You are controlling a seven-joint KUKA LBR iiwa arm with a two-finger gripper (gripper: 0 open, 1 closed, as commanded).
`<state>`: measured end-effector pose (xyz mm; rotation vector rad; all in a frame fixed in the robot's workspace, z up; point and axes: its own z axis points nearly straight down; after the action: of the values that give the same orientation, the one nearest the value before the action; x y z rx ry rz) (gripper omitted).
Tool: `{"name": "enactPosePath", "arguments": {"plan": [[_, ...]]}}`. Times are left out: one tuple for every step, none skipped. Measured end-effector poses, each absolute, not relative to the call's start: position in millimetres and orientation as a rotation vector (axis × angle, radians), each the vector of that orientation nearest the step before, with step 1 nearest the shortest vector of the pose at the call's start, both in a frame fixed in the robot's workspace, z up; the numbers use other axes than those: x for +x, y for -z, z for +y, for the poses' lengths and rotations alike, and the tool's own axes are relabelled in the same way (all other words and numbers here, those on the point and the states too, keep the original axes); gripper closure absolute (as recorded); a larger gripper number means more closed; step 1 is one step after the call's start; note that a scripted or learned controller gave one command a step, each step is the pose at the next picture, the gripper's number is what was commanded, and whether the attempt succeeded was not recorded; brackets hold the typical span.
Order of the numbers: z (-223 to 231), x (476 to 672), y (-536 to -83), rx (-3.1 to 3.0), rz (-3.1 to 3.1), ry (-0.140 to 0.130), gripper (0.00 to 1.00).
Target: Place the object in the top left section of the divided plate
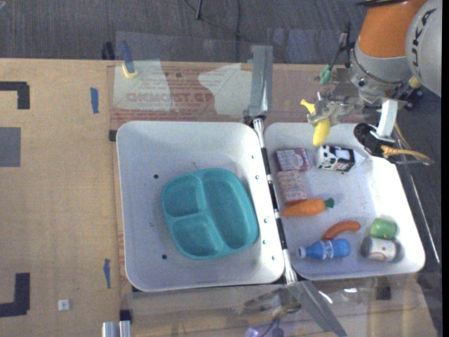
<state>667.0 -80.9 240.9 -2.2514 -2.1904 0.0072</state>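
Observation:
A teal divided plate (208, 213) lies in the left white bin (140, 153), with its top left section (184, 196) bare. My gripper (324, 115) hangs over the far left corner of the right bin (407, 209). It is shut on a yellow banana-like object (320, 132), which dangles from the fingers just above the bin's rim. The plate is well to the left of the gripper and nearer the camera.
The right bin holds a black-and-white carton (337, 158), two pink packets (292, 160), a carrot (305, 207), a red sausage (342, 228), a blue bottle (324, 250), a green apple (383, 227) and a can (379, 249). A metal divider (270, 195) separates the bins.

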Motion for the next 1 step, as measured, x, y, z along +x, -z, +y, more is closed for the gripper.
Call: {"name": "enactPosePath", "arguments": {"plan": [[-54.1, 598.3, -182.2, -2.461, -1.946, -0.006, 1.0]]}}
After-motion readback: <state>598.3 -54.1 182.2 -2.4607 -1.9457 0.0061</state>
